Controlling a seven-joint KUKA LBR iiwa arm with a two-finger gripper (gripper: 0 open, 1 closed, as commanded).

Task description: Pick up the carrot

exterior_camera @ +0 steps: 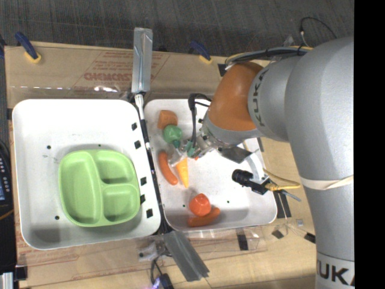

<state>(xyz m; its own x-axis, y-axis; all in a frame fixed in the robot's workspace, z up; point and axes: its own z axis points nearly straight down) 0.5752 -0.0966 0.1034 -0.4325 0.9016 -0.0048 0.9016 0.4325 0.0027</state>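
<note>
The tool, grip state untellable, hangs just above the carrot: probably light, stiff, slick plastic; grasp mid-body.

The carrot is a short orange-yellow cone with a green top, lying on the floor of the right bin near its left wall, green end up-right, tip pointing down.

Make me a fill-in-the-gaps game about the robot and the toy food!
1. The divided plate in the left bin is coloured ____.
2. The carrot lies in the ____ bin.
3. The claw is above the ____ bin.

Missing words: green; right; right.
</note>
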